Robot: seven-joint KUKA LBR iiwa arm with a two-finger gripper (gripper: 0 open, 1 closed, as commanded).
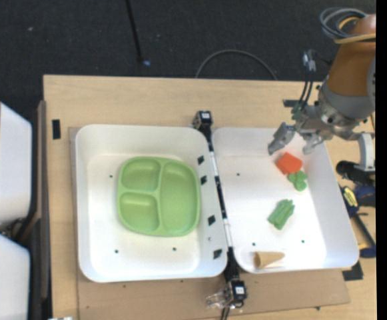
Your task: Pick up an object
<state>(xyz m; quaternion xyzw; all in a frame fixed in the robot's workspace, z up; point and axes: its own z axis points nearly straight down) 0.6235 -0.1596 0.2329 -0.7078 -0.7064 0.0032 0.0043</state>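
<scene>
**Tool spread over the right bin, nothing gripped**

Tool (296, 139) hangs over the far part of the right bin (246, 199), fingers (278, 139) splayed apart, nothing between them. Arm (350, 72) enters from the right edge, grey wrist below an orange section.

Right bin contents:
- Orange block (288, 163), just below the tool on the near side, close to the fingertips; contact cannot be judged from this angle.
- Small green piece (298, 181), touching or just beside the orange block on its near side.
- Larger green toy (281, 214), knobbly outline, near the bin's middle, apart from the other two.
- Tan cone-shaped item (268, 260), lying on its side at the near rim, well apart from the rest.

Left bin (93, 245): one green divided plate (158, 196), three compartments, sitting flat near the middle.

Both bins sit side by side on the wooden bench (126, 99), inner rims touching along a black-clipped seam. Dark cables trail across the floor beyond the bench.
</scene>
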